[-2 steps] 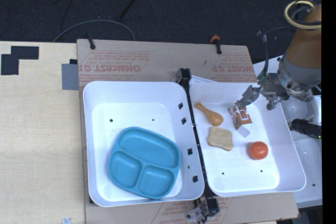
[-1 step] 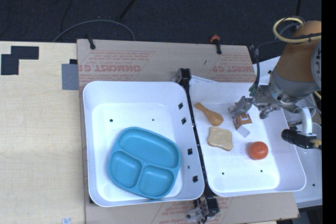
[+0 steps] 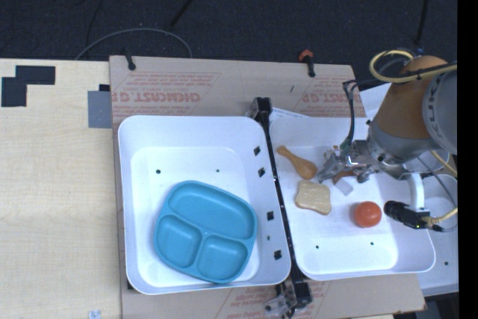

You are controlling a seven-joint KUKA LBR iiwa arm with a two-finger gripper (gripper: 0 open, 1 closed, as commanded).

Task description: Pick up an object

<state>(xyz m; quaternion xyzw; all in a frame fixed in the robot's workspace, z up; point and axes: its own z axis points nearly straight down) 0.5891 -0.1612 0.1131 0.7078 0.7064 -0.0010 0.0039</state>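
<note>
**Tool low in the right bin, beside the food pieces**

Camera view: the tool (image 3: 340, 168) sits low inside the right bin (image 3: 373, 258), at the end of the grey arm (image 3: 441, 116) that comes in from the right with its orange band (image 3: 403, 97) above the wrist. Whether it is open or closed, I cannot tell; the tip is a dark cluster of metal parts and nothing can be made out between them.

Just left of the tool lies a tan drumstick-shaped piece (image 3: 296, 160), set at a slant with its thicker end toward the tool. Just below and left of the tool rests a slice of toast (image 3: 313, 197), flat on the bin floor and close to the tip, though contact cannot be judged. Below and right of the tool, a red tomato (image 3: 367, 214) sits apart from both.

Well to the left of the tool, beyond the black divider (image 3: 270, 183), the left bin (image 3: 142, 138) holds a blue sectioned plate (image 3: 205, 231). Both bins stand on the desk (image 3: 52, 183).
</note>
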